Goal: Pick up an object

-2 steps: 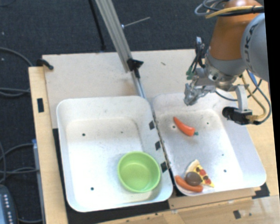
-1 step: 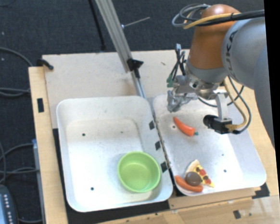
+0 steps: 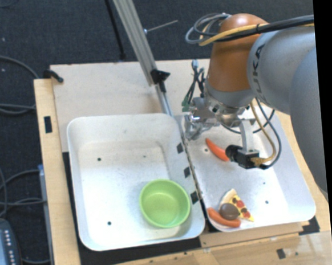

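Seen from above at a slant: gripper (image 3: pixel 193 126) low over the near-left part of the right bin (image 3: pixel 285 197), right by the wall shared with the left bin (image 3: pixel 88 164). Whether clenched or released: cannot tell.

Just right of the gripper and slightly toward the camera, an orange carrot-shaped piece (image 3: pixel 216 149), lying flat on the bin floor at a slant, apart from the gripper. Slim, tapered, bright orange, one end tucked beside a black fitting (image 3: pixel 242 155) on the arm's cabling.

Farther toward the camera from the gripper, well apart, a small white plate (image 3: pixel 214 224) at the right bin's near-left corner. On it, a pizza slice toy (image 3: pixel 236 200) with yellow top and red spots, a dark brown round piece (image 3: pixel 229 211) and an orange sausage-like piece (image 3: pixel 223 218), all touching.

Left of the gripper and toward the camera, across the dividing wall, a lime green bowl (image 3: pixel 164 203), upright, mouth up.
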Robot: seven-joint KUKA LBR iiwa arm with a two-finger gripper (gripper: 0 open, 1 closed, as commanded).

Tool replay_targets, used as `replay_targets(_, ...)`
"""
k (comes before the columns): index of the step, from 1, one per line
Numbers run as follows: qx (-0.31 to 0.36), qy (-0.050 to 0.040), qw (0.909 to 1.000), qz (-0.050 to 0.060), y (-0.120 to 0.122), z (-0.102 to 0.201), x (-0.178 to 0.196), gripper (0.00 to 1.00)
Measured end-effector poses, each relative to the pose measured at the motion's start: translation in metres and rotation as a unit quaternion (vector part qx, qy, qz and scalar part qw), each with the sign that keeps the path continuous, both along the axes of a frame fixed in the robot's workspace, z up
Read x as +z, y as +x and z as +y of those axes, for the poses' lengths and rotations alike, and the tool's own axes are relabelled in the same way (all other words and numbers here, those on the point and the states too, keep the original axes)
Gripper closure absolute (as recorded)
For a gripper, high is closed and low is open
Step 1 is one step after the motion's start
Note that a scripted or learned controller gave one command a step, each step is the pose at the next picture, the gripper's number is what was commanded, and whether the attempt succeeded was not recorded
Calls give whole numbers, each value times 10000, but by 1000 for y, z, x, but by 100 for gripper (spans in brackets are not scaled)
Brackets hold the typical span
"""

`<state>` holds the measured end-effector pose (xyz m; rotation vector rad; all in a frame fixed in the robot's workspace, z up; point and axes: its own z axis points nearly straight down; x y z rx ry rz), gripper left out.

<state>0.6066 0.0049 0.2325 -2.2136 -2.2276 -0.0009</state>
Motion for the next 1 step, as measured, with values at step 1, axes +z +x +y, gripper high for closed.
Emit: replay_targets(1, 14, 11, 10000, -1, -20, 60, 7, 100)
